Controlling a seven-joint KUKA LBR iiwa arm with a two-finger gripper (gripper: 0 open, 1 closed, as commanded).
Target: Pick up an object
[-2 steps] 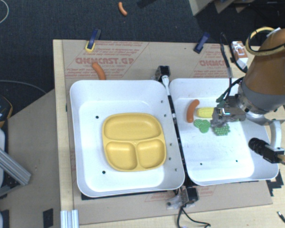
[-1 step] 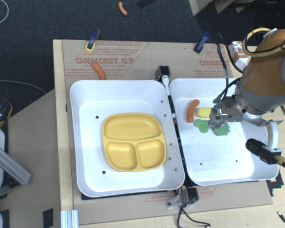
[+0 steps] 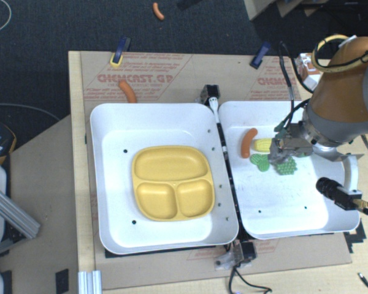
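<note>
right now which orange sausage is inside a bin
The sausage in the right bin, beside the corn. The other two lie outside: one on the board, one on the floor.

A tan bench (image 3: 172, 72) with red lettering holds two white bins (image 3: 104, 164) (side by side). An orange sausage (image 3: 128, 91) lies on it.

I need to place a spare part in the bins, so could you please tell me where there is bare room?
In the right bin, the whole front floor lies bare, below the toy food. The left bin has only a strip of floor around the yellow tray. It is crowded at the right bin's back left, where the end effector hangs over the sausage, corn and green pieces.
</note>
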